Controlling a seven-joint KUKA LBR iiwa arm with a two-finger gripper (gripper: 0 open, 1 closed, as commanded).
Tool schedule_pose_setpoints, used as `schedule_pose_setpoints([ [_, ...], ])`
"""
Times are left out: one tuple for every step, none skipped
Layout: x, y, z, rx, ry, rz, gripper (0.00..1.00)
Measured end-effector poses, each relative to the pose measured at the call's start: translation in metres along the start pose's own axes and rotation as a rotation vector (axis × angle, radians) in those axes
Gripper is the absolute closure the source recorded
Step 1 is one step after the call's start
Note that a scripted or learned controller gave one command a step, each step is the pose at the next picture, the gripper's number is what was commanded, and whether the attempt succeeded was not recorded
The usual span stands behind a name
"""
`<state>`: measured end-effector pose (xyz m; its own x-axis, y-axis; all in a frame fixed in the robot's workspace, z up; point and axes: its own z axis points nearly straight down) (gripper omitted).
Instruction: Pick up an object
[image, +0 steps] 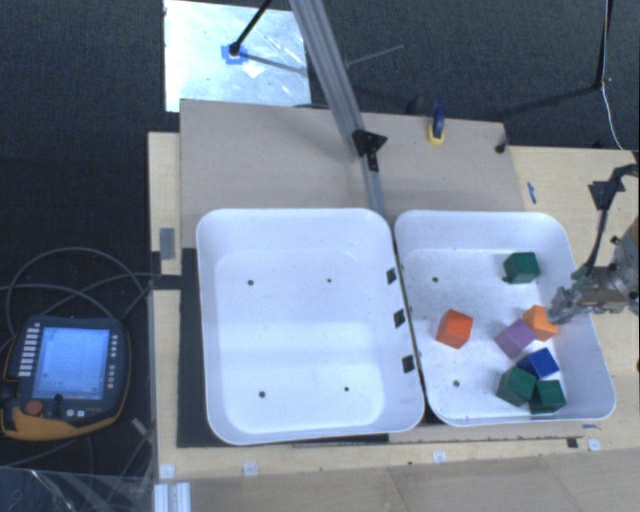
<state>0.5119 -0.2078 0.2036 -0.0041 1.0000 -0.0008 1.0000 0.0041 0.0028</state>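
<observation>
Orange block (541, 321) sits in the right bin (470, 415), touching the purple block (515, 338), with the gripper (566, 304) just beside its right edge. Whether the jaws grip it, I cannot tell.

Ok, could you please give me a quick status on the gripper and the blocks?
Gripper low at right bin's right rim, touching orange block; grip unconfirmed. Purple block pressed against it. Blue block close below.
</observation>
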Motion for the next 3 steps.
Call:
schedule_pose_setpoints([
  [0.05, 0.016, 0.001, -0.001, 0.002, -0.006, 1.0],
  [0.098, 0.013, -0.009, -0.001, 0.003, -0.007, 1.0],
  [0.162, 0.018, -0.01, 0.0, 0.004, -0.009, 1.0],
])
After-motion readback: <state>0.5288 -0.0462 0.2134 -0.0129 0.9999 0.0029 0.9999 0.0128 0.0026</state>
